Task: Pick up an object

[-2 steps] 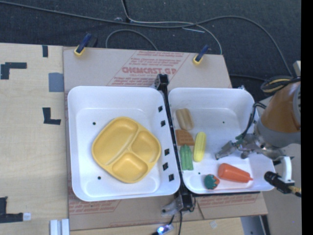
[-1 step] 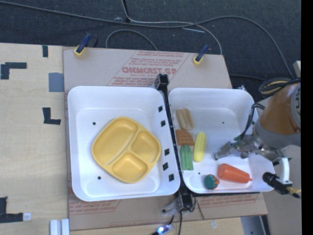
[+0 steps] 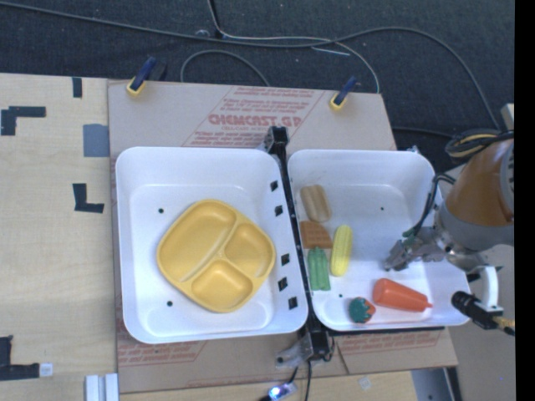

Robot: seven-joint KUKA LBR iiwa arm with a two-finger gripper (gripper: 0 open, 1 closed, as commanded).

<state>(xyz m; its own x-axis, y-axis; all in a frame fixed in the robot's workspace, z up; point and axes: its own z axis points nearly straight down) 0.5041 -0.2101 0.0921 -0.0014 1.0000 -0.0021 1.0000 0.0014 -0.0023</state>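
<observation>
1. The pincer (image 3: 399,258) is hanging low over the bare white floor of the right bin (image 3: 368,174), to the right of the yellow corn cob (image 3: 341,251) with a gap between them. It is showing as a dark, blurred tip, so I cannot tell whether it is wide or narrow.
2. The grey arm (image 3: 456,241) is reaching in behind it, farther right of the corn cob, with its orange band (image 3: 481,195) sitting above the bin's right wall.
3. An orange carrot (image 3: 401,295) is lying below and to the right of the corn cob, just under the pincer and apart from it.
4. A small round green thing with a red spot (image 3: 361,309) is resting below the corn cob, just beside the carrot's left end.
5. A green piece (image 3: 318,269) is lying against the corn cob's left side, and a brown block (image 3: 315,235) is sitting just up and left of the cob.
6. A tan, bread-like piece (image 3: 315,201) is lying above the corn cob, beyond the brown block.
7. A yellow divided plate (image 3: 216,255) is lying well to the left of the corn cob, in the left bin (image 3: 138,224).
8. Both bins are resting on a cardboard sheet (image 3: 242,115) with red print, and two yellow-and-blue clamps (image 3: 140,80) (image 3: 343,94) are gripping its far edge, well above the corn cob.
9. Black cables (image 3: 251,36) are trailing over the dark floor beyond that.
</observation>
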